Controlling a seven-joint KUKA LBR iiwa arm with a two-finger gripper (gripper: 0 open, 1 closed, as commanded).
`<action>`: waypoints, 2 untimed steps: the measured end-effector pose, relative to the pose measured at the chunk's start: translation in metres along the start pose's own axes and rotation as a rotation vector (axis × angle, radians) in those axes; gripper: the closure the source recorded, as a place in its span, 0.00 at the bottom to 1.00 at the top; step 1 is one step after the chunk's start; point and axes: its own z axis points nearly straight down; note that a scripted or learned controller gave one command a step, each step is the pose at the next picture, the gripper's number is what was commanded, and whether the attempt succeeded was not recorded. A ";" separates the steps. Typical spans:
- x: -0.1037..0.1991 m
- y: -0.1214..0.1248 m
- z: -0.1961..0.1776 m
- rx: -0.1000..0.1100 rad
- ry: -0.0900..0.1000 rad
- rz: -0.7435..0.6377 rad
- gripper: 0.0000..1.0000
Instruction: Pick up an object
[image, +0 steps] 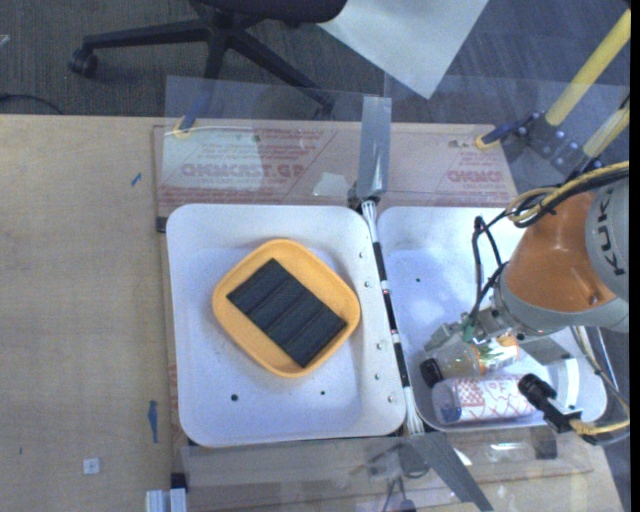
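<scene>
Likely target: the white tube w/ red print (488, 398), lying on its side at lower right of frame, along the bottom wall of the right bin (430, 250). A small black round piece (431, 372) sits just beside its left end; cap or separate thing, can't tell.

Handling, my guess: light, fairly stiff, smooth wrap so prob. slippery, and round, so it'll roll if nudged. Best hold is across the mid-body, squeezing the short axis, not the ends. The bin wall touching or nearly touching its lower side leaves little room there.

Gripper (478, 345) hangs just above the tube, toward its left half. Can't tell whether it's open or closed, or holding anything; too cluttered.

Further left, the left bin (200, 380) has a yellow tray (232, 310) w/ a black ribbed pad (287, 312) in it, well apart from the arm.
</scene>
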 end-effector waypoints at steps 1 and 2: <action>0.000 0.000 -0.009 0.000 0.004 0.004 1.00; 0.001 0.000 -0.009 0.003 0.005 0.003 0.00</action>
